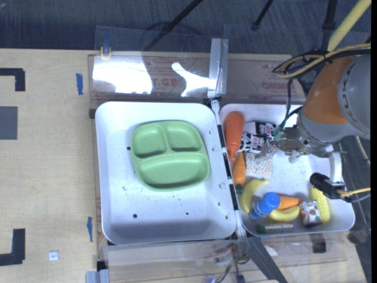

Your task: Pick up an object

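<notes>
Arm: grey, orange band, reaching in from the right over the right bin.
Pincer: low over the bin's upper middle; too small and cluttered there to tell how far apart it stands, and I cannot tell whether it has anything.
Nearest thing: black-and-white patterned packet, just left of the pincer, perhaps touching.
Below-left of pincer: speckled pale pad, then banana, blue-capped item.
Further left: long orange carrot against the bin wall.
Below-right: corn cob, small can.
Far left: green divided plate in the left bin.
Handling, my guess: packet looks light, thin, floppy, likely slick; best pinched across a raised edge. Carrot seems stiffer, easier mid-length.
</notes>
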You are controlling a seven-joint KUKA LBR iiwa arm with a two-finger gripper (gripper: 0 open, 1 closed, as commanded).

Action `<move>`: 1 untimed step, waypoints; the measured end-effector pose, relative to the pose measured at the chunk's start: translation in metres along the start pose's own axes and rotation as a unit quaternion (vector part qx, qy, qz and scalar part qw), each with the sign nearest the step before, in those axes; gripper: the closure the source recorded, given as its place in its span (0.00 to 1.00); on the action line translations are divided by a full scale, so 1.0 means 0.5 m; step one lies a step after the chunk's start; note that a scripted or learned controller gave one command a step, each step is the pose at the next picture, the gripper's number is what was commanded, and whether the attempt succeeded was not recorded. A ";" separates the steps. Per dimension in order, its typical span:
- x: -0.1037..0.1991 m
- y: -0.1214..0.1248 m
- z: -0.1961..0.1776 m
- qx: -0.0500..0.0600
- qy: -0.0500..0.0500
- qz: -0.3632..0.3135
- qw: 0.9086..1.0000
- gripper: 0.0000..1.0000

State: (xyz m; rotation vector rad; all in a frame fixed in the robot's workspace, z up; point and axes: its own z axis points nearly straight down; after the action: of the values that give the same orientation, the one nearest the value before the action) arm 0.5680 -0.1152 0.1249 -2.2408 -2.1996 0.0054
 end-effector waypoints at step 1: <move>-0.013 -0.130 0.079 -0.004 0.000 -0.028 1.000 0.00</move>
State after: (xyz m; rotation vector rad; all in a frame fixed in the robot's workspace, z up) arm 0.5026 -0.1208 0.0855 -2.1832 -2.2644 -0.0048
